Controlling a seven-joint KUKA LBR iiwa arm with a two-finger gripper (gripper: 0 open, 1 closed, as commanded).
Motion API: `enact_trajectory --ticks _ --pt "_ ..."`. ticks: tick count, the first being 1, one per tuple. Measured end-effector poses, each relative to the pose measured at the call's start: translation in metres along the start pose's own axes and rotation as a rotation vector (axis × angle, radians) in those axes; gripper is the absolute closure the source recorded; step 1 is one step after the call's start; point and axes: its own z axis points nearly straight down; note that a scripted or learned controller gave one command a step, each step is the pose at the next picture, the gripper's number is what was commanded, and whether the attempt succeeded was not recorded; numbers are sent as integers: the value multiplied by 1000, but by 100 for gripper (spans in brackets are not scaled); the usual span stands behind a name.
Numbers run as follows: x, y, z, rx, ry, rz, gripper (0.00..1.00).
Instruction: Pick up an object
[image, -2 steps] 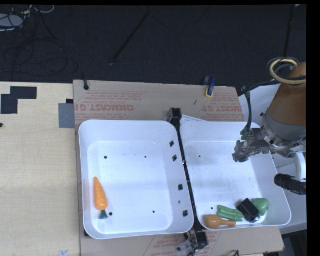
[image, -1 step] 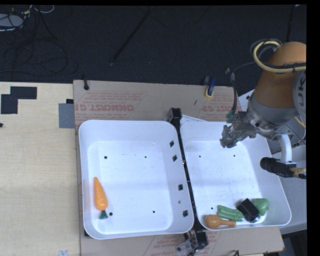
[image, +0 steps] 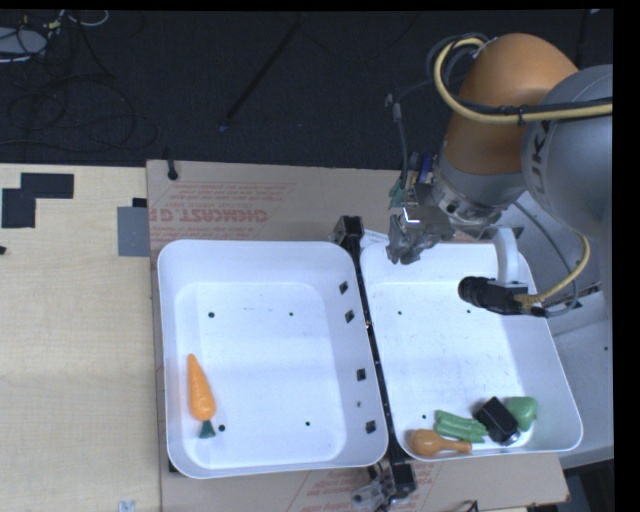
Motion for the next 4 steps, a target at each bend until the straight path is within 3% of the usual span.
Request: enact_trajectory --ticks 1,2,3,4 --pt "18 31 -154 -14 -2 5 100" --pt "2 -25 -197 0 -2 12 100" --pt "-3 5 -87 15 -3 10 100" --pt "-30 -48 -131 3 -3 11 100"
